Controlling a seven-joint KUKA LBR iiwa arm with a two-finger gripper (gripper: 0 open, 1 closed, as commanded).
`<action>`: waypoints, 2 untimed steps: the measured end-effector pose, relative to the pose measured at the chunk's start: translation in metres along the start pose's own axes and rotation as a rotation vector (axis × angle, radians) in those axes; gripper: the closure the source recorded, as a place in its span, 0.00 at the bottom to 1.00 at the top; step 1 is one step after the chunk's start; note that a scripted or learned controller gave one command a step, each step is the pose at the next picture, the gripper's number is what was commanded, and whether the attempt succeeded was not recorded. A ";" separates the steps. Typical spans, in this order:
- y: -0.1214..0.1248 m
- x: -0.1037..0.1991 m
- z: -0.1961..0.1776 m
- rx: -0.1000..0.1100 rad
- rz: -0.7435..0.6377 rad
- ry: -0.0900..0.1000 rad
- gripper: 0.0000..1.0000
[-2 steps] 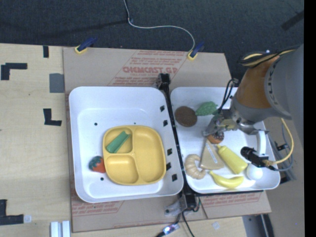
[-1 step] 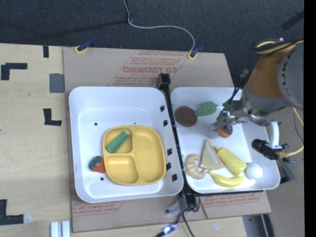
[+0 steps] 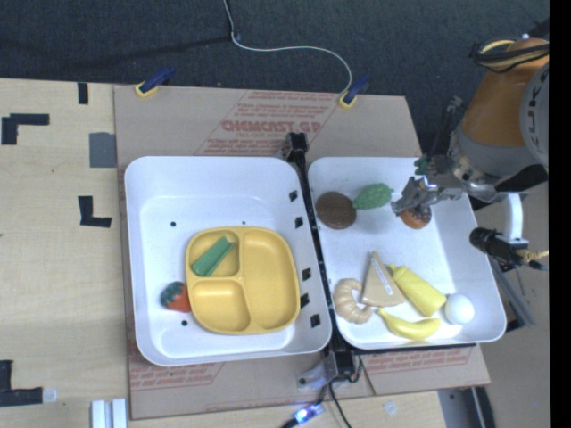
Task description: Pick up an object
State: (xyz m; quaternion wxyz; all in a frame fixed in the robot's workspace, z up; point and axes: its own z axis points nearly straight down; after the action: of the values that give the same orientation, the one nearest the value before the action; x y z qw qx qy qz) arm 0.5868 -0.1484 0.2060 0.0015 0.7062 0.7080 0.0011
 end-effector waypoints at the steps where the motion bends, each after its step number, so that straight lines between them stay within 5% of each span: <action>1: 0.001 0.001 -0.019 0.003 0.000 0.001 1.00; 2: 0.037 0.044 -0.025 0.002 -0.004 0.002 1.00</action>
State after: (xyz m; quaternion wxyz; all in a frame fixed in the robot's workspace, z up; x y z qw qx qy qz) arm 0.6239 -0.1046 0.2313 0.0000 0.7049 0.7093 0.0008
